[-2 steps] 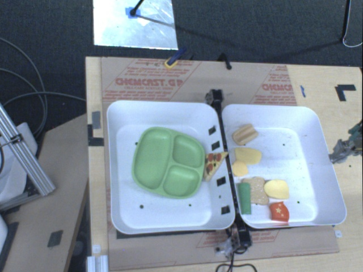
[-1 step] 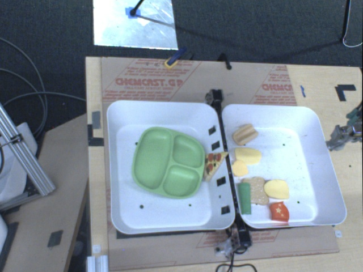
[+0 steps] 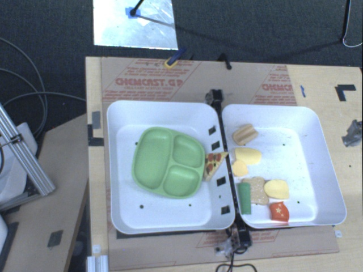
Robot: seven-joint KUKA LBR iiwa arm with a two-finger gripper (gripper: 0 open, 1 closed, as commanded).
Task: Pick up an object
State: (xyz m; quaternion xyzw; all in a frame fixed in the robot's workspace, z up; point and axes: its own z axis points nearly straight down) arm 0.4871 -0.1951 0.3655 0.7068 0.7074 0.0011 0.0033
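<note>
Two shallow white bins sit side by side on the bench, and pretty much everything grabbable is in the right bin (image 3: 317,152).

The toy food all crowds that bin's left half, up against the divider. A tan bun (image 3: 245,133) lies farthest back, its long axis tilted, right end a bit farther away. Nearer than that is a yellow piece (image 3: 248,155) lying mostly left-right, with a smaller yellow chunk (image 3: 239,168) touching its near-left side. Then comes a speckled cracker (image 3: 258,190), with a green stick (image 3: 244,198) just to its left. The stick's long axis runs straight near-far, parallel to the divider and close to it, so there's not much room on that side. A yellow lump (image 3: 277,189) sits against the cracker's right side, and a red piece (image 3: 279,211) is nearest, close to the near wall.

The right half of that bin is open floor, plenty of room to come in from there.

The left bin (image 3: 122,152) holds a green divided plate (image 3: 168,162) in the middle. A pizza slice (image 3: 214,164) is wedged between the plate's right rim and the divider, pointing near-left.

The gripper (image 3: 353,134) is just a grey bit at the right edge of the bench, outside the bins and well apart from the food. Can't tell if it's open or closed.
</note>
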